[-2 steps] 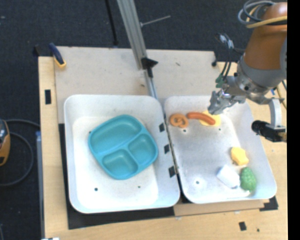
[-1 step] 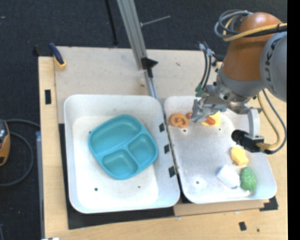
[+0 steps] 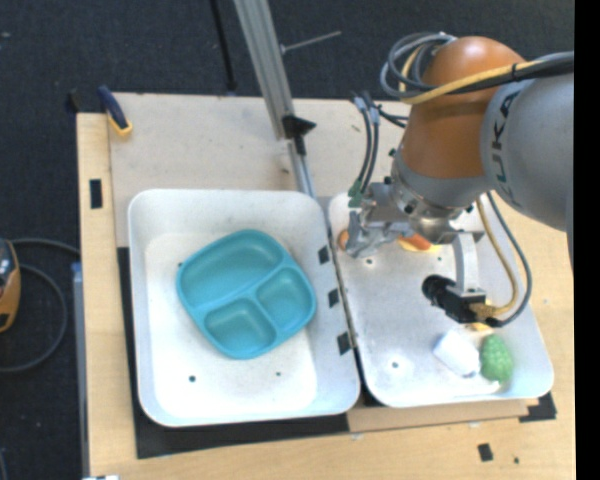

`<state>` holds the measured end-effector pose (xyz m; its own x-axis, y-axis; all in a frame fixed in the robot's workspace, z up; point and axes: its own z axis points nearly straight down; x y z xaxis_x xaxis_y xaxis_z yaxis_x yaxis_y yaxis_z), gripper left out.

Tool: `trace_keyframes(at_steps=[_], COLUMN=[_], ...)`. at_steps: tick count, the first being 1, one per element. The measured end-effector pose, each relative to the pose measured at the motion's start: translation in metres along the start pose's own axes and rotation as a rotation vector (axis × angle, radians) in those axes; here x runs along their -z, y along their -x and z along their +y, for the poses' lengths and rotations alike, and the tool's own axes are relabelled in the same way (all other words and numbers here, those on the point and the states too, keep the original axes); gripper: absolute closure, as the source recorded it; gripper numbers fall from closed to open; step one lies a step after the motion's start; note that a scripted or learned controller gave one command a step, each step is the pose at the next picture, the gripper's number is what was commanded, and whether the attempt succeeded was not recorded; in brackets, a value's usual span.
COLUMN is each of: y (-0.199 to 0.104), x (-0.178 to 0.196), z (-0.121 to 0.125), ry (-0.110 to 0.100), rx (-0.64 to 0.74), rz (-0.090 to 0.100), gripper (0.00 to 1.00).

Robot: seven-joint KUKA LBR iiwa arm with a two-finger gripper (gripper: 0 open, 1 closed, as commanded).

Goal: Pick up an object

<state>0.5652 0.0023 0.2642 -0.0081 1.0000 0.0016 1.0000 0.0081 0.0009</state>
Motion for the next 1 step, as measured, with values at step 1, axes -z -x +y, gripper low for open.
trace_keyframes(at_steps=[1], y=[-0.0504], x=[-0.0163], z=[-0.0223], ry=[-0.002], rx=[-0.001], rz=[-0.001], gripper=[1.00])
